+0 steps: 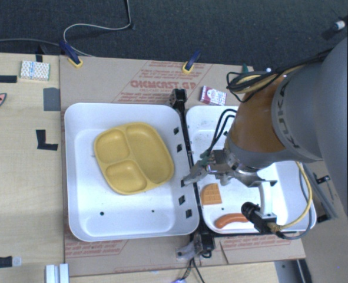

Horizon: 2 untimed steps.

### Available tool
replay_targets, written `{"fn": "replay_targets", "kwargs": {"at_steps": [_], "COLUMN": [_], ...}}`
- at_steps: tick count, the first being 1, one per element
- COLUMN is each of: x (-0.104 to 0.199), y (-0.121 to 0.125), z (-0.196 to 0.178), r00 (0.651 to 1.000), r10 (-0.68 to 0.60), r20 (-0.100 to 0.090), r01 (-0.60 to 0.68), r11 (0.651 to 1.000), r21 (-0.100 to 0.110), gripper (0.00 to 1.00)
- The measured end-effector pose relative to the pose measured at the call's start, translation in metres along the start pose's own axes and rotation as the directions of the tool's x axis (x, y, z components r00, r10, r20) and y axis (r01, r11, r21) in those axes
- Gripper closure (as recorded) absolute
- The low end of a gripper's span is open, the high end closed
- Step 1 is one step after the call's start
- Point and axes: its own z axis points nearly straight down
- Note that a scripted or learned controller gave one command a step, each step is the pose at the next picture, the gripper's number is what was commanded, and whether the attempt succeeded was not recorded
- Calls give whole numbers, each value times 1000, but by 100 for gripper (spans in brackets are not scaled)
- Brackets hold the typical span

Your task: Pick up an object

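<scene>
Whether our jaws are open or closed we cannot tell, with the gripper (212,168) over the right bin (204,121), near the sausage (229,220) and waffle (211,194), the plate (133,157) farther left.

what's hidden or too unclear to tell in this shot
- Right bin: much of its floor lies under the arm in the camera view.
- Hand: finger state is lost in clutter.
- Orange-brown square item: too small to identify.
- Small packet behind the bins: print unreadable.
</scene>
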Motion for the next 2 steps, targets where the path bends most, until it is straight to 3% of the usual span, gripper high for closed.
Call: {"fn": "replay_targets", "kwargs": {"at_steps": [1,2], "x": [-16,-15], "y": [-3,-3], "z": [0,-10], "r00": [1000,1000], "r10": [1,0], "r20": [1,0], "r01": [-1,0], "r11": [1000,1000], "r21": [-2,0], "gripper": [0,100]}}
